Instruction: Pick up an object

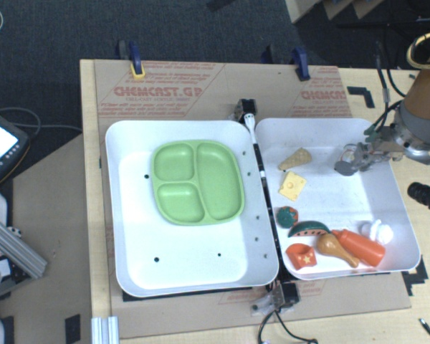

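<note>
The fingers (pixel 349 162) hang low over bare floor of the right bin (pixel 394 192); whether they are parted I cannot tell. The toys sit apart from them: cheese (pixel 292 185) nearest, carrot (pixel 360 246) further off.

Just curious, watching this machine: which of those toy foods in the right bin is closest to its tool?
The tan wedge, lying alone toward the bin's far side, left of the tool. The yellow cheese slice sits farther off, the rest along the near edge.
</note>
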Motion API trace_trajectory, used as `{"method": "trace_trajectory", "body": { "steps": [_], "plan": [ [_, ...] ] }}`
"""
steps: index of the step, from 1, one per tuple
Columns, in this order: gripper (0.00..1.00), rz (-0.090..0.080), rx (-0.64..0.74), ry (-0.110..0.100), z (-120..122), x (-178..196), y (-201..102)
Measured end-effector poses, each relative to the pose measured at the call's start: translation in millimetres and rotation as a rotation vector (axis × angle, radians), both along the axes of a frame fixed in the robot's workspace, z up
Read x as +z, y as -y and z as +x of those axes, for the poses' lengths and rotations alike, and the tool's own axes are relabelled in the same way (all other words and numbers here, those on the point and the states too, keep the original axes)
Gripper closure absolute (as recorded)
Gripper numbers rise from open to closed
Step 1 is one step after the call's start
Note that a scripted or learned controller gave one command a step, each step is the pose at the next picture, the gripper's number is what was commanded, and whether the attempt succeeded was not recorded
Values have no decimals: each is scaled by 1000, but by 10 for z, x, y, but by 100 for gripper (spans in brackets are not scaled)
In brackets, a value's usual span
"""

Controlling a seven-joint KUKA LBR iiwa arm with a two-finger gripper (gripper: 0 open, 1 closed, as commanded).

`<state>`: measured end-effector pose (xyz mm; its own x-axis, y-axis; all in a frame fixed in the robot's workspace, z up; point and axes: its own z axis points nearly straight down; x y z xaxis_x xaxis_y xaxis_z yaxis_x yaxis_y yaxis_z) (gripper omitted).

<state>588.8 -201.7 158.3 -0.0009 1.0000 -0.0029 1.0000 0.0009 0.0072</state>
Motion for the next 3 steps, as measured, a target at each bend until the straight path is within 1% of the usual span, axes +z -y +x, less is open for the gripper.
{"method": "trace_trajectory", "body": {
  "steps": [1,2,3],
  "plan": [
    [100,0,1,-1,17,435,-21],
    [100,1,0,-2,25,681,-18],
    [100,4,3,-9,0,736,-585]
  ]
}}
